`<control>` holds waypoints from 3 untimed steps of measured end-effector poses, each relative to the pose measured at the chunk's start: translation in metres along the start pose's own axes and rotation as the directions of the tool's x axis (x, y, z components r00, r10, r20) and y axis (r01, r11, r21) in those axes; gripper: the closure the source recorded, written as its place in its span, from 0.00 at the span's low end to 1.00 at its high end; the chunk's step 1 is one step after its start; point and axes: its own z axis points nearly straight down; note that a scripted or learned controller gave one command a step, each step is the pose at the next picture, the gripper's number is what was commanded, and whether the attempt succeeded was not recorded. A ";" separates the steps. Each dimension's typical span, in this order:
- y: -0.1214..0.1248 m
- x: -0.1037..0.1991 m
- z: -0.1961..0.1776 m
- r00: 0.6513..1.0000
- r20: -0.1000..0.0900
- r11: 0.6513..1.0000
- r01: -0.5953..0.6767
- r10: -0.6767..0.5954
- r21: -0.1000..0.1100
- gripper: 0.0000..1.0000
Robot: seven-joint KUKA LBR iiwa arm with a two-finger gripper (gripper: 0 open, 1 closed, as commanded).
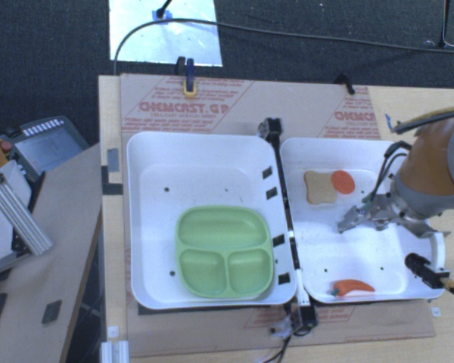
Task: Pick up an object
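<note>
Bench (pixel 234 104): brown board under two shallow white bins.
Left bin (pixel 159 165): smooth plastic; a pale green three-compartment tray (pixel 224 249) lies in it.
Right bin (pixel 318 153): tan toast-shaped piece (pixel 318 187) touching an orange-red disc (pixel 343 181); an orange carrot-like piece (pixel 352 286) at the near wall, long axis left-right.
Gripper (pixel 349 222): low over the bin floor, grey fingers slightly spread, nothing between them.
</note>
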 end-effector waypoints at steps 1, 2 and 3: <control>0.002 0.000 -0.013 1.000 0.002 1.000 0.000 0.000 -0.005 1.00; -0.003 0.003 -0.075 1.000 0.003 1.000 0.003 -0.003 -0.009 1.00; -0.003 -0.008 -0.132 1.000 0.004 1.000 0.002 -0.002 -0.010 1.00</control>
